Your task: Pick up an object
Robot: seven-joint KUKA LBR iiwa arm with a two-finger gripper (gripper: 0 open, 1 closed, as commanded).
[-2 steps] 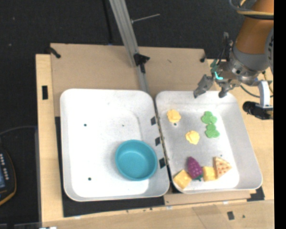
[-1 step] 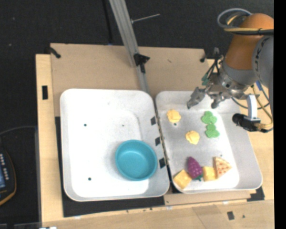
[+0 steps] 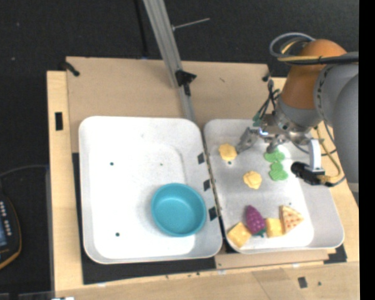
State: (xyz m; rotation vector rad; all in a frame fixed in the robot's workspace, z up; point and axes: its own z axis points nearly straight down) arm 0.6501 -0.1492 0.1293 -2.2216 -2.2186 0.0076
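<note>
Glossy white plastic forms both shallow bins: the left bin (image 3: 112, 142) holds a smooth round teal bowl (image 3: 178, 209), while the right bin (image 3: 325, 220) carries small moulded toy foods — a lumpy yellow piece (image 3: 227, 152), another yellow lump (image 3: 252, 180), a bumpy green piece (image 3: 276, 165), a knobbly purple grape bunch (image 3: 254, 220), a yellow block (image 3: 239, 234) and a triangular pizza slice (image 3: 291, 218). The gripper (image 3: 267, 138) hangs over the far part of the right bin, just above the green piece, its metal jaws spread apart and grasping nothing. Both bins rest on a pale wooden bench (image 3: 144, 83).
</note>
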